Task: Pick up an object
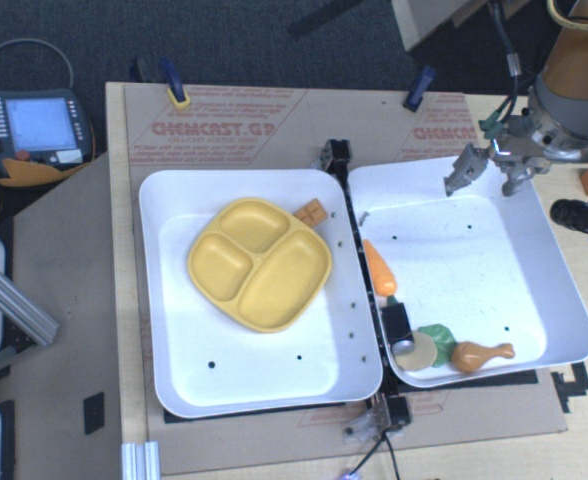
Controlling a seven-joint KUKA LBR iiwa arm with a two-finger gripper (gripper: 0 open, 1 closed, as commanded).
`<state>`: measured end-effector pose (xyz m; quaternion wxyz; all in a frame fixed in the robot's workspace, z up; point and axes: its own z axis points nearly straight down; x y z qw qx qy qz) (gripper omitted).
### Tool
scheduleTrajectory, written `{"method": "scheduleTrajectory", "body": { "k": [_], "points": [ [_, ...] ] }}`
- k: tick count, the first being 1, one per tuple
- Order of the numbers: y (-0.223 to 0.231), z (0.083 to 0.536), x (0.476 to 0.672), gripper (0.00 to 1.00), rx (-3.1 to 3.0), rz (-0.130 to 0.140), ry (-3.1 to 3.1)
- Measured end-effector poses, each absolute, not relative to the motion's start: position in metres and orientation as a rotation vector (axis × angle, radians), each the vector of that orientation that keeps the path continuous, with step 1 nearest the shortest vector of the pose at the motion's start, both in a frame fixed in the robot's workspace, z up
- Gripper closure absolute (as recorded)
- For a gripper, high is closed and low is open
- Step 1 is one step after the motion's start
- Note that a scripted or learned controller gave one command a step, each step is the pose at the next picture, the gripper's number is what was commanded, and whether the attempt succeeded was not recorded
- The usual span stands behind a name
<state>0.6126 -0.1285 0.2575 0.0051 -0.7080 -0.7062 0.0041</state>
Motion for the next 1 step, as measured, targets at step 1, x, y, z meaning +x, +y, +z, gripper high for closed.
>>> {"method": "scheduleTrajectory", "body": {
  "k": [1],
  "points": [
    [-0.1281, 0.2657, 0.6147, 0.0, -2.222, 0.0, -2.222]
  ]
}}
